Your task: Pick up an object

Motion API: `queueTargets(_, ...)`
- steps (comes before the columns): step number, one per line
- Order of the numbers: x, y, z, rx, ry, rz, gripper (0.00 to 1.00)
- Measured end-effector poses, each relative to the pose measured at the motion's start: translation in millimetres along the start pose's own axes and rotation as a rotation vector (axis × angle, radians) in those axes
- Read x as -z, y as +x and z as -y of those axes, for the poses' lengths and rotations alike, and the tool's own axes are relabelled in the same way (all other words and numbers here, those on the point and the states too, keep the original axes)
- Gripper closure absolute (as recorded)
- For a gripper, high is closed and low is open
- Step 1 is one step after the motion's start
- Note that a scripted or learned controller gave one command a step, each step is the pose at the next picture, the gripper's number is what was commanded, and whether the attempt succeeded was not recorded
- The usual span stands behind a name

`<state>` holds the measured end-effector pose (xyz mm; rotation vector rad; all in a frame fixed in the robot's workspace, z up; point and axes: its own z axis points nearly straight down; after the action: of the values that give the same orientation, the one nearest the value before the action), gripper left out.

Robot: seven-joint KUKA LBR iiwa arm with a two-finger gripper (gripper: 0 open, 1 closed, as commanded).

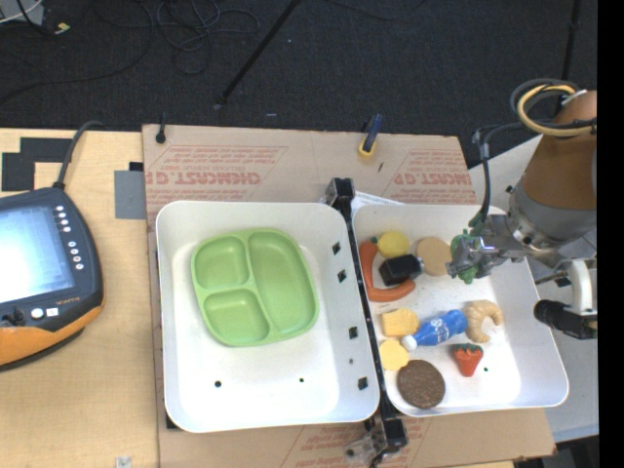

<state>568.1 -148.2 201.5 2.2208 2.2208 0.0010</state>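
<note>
the gripper hovers over the right bin near the table's right edge; whether it grips anything i cannot tell. toy foods lie below, seemingly unpicked, so lifting remains.

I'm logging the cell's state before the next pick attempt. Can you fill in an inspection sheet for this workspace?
Surface: two white bins, left bin, right bin, on cardboard.
Job's things: right bin holds toy food: blue bottle, brown cookie, strawberry, lemon.
Clutter: green divided plate in the left bin.
Grippers: gripper over the right bin's upper right, finger state unclear.
Cables: black cables on the dark floor behind.
Surroundings: teach pendant at left.
</note>
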Motion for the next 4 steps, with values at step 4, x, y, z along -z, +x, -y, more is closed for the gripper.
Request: queueTargets(4,23,99,65,0.002,0.004,-0.001,1.00)
